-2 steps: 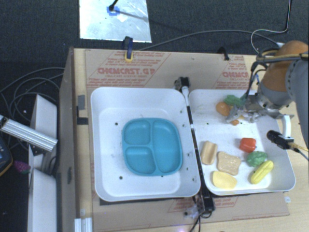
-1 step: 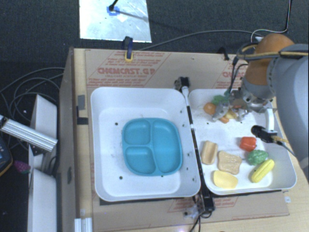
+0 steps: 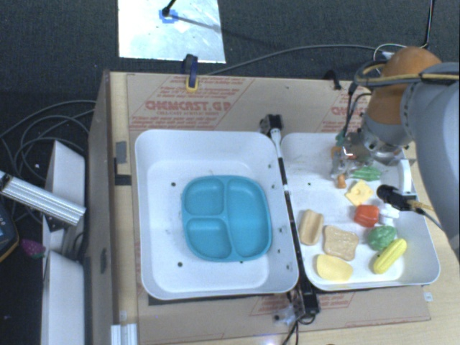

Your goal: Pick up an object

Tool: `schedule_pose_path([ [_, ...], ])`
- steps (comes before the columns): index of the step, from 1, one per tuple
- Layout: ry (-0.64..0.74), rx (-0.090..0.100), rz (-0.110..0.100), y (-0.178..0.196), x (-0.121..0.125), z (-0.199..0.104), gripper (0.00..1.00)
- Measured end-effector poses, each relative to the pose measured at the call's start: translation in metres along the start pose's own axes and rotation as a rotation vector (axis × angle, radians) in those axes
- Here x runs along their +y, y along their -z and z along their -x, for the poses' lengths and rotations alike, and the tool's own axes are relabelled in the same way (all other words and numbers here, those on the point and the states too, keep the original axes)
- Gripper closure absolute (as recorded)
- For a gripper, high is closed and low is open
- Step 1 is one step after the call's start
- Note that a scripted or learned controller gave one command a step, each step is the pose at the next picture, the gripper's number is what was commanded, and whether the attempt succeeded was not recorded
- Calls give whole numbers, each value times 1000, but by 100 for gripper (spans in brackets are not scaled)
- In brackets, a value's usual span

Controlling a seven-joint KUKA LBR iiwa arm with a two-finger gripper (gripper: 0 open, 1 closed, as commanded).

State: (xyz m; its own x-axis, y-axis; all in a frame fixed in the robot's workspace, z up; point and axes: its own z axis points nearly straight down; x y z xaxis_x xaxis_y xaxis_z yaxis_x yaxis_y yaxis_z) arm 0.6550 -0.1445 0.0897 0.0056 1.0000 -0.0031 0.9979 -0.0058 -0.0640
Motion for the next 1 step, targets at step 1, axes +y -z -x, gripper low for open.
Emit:
schedule_pose_path([
  [1, 11, 2, 70, 108, -42, -49, 100],
])
